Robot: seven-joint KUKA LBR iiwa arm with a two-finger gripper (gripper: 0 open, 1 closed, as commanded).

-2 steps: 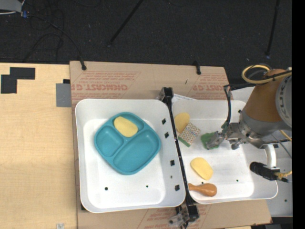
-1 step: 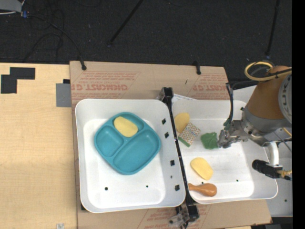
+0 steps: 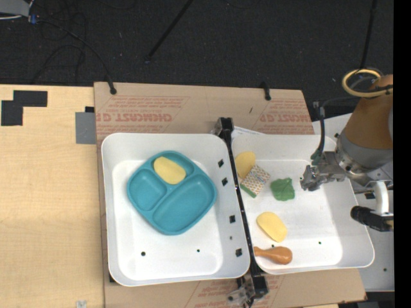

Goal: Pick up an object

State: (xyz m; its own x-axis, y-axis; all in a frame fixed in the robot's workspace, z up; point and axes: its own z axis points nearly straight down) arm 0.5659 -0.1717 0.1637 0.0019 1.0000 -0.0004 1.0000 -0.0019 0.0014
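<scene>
Claw [image 3: 311, 179] low over the right bin [image 3: 340, 252], near its far right side; not possible to tell if open or closed, too small and dark. Nothing visible inside it.

Closest thing: green lump [image 3: 282, 189], just beside the claw on the left, not touching. Looks soft, crumpled, irregular, like cloth or foam. Further left, a small checkered pad [image 3: 254, 181] leaning against a yellow rounded piece [image 3: 244, 163], both at the divider between the bins. Below and left of the claw, a smooth yellow oval [image 3: 271, 226], like plastic toy food. Lower still, at the near wall, an orange-brown drumstick shape [image 3: 276, 255], glossy, narrow at one end. Well apart on the left, in the other bin, a teal compartment plate [image 3: 183, 204] of hard plastic with a yellow piece [image 3: 169, 169] in its upper section.

Risks, as a judgement: claw beside the green lump, not above it, so a closing here probably catches only air or pushes the lump sideways. Soft material may compress and slip out. Smooth oval and drumstick likely to slide on the slick white bottom. Pad and yellow piece touching, so a grasp may take both or neither.
</scene>
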